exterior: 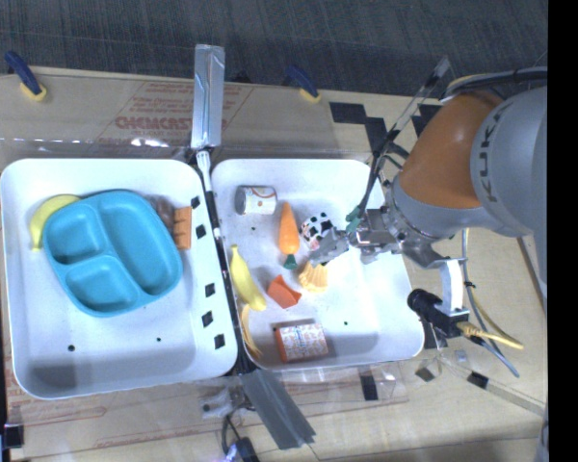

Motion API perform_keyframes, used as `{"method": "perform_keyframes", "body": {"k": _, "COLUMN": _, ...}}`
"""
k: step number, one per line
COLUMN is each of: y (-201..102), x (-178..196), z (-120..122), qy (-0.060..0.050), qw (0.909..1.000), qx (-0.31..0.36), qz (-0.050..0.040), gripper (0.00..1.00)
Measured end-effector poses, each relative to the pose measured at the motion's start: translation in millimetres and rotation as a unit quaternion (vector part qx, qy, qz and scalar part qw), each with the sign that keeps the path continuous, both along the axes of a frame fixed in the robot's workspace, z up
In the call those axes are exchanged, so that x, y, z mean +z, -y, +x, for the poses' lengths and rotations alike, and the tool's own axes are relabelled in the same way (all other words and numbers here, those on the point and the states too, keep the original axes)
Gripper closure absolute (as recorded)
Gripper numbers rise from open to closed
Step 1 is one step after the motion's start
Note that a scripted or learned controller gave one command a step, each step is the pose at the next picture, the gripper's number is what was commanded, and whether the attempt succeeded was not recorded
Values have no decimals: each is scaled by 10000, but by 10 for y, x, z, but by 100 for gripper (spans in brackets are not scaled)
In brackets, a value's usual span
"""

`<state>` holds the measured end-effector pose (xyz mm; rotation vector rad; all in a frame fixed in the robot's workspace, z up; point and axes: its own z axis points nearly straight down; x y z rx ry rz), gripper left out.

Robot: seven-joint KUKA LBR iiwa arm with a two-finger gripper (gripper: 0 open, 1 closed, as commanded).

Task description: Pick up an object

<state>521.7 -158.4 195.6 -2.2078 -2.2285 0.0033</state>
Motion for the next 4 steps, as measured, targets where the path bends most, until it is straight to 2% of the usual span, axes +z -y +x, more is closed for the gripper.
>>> {"method": "perform_keyframes", "body": {"k": 1, "y": 97, "x": -794, "z": 704, "qy": 175, "qw": 9992, "qx": 359, "qz": -61, "gripper": 0}}
{"method": "perform_keyframes", "body": {"k": 2, "y": 81, "x": -813, "z": 697, "qy": 160, "qw": 9992, "qx": 364, "qz": -46, "gripper": 0}}
{"method": "perform_keyframes", "body": {"k": 3, "y": -20, "x": -859, "z": 773, "qy": 176, "qw": 9976, "qx": 661, "qz": -88, "gripper": 0}}
{"method": "perform_keyframes", "body": {"k": 4, "y": -84, "x": -733, "z": 803, "qy": 195, "qw": 9973, "qx": 712, "qz": -46, "gripper": 100}}
